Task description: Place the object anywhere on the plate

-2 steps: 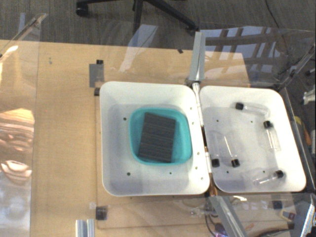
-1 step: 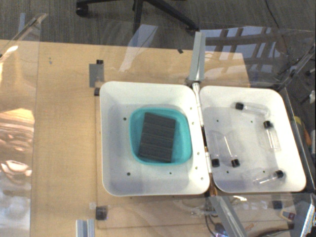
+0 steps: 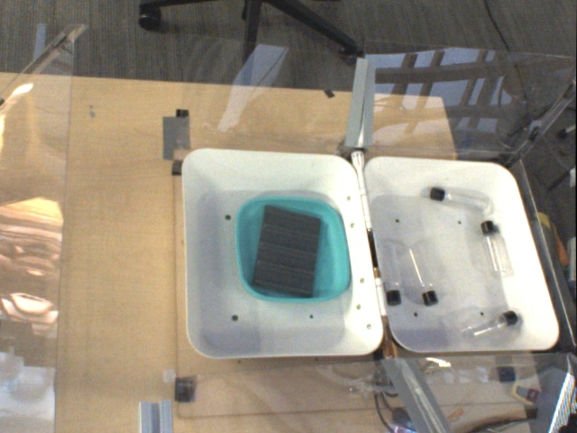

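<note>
Dark ribbed block lies flat on teal plate, slightly tilted, filling plate's middle; plate sits centred in left bin. Placement looks done. Right bin holds clear tubes with black caps. Gripper state: cannot tell.

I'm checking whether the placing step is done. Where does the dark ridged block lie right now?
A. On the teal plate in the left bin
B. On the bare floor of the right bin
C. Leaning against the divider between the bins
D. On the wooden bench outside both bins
A: the dark ridged block lies flat on the teal plate, which sits in the left bin.
</note>
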`<state>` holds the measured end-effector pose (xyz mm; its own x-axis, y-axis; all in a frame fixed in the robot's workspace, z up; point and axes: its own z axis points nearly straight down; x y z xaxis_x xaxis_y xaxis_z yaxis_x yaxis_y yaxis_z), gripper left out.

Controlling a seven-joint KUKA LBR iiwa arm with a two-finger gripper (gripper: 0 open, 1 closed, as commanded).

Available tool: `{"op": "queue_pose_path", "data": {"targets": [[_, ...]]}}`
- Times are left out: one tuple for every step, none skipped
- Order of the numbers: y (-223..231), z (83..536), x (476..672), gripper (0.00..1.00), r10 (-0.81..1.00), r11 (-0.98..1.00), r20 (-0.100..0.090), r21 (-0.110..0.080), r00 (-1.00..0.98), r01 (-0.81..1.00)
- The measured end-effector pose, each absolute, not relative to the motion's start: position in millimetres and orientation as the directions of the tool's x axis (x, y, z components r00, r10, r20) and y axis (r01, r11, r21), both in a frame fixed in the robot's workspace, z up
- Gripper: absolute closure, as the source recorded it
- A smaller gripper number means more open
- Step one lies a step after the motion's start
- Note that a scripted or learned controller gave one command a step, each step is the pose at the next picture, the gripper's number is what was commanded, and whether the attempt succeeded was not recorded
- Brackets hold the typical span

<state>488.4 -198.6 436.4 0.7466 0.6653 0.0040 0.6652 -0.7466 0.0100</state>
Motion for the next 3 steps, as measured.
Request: {"op": "queue_pose_path", "data": {"targets": [[-201.7, 436.3, 488.4, 0.0, 0.517, -0.856, 0.006, 0.008, 0.856, 0.517], [-205.1, 436.3, 488.5, 0.0, 0.407, -0.913, 0.007, 0.007, 0.913, 0.407], [-204.8, 436.0, 519.8, 0.0, 0.23, -0.973, 0.008, 0.006, 0.973, 0.23]]}}
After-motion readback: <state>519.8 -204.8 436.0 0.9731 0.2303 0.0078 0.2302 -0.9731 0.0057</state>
